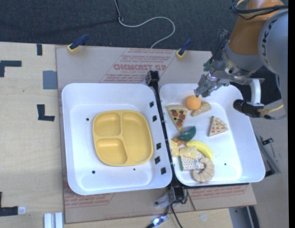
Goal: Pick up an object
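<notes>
Nearest me, a ridged toy shrimp (203,170) crowds the right bin (242,167)'s front edge with a glossy banana (202,148). I'd go for the smooth orange ball (193,102) near the back edge — my gripper (205,87) hangs just above it; finger spread I cannot tell. Across the divide sits a yellow sectioned plastic plate (122,137).

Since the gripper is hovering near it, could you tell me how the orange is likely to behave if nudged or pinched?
The orange looks round, so it would probably roll if nudged. Its smooth curve may slip from the gripper unless pinched centrally. It touches a tan piece, which could stop it rolling that way.
</notes>
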Robot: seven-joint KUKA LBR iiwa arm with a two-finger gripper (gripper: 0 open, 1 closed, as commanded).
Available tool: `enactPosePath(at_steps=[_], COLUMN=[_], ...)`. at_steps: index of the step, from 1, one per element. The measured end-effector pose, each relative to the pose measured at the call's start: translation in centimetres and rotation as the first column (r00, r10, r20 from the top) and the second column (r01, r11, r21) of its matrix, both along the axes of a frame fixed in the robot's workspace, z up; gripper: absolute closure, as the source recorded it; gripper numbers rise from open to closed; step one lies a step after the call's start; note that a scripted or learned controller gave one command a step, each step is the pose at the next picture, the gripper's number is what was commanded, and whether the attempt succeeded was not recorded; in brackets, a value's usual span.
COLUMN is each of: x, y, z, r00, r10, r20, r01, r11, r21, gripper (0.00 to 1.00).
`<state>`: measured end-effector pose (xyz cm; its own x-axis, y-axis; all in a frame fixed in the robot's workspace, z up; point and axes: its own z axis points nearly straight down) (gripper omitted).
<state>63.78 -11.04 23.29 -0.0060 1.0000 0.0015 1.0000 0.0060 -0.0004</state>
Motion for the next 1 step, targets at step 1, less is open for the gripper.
enactPosePath(at_steps=[1], x=[0.11], y=[1.90], z=[0.02], r00=[1.000], r10=[-0.002], r20=[-0.001], r01=[0.002], r11=[1.000], r21=[-0.001], gripper=[1.00])
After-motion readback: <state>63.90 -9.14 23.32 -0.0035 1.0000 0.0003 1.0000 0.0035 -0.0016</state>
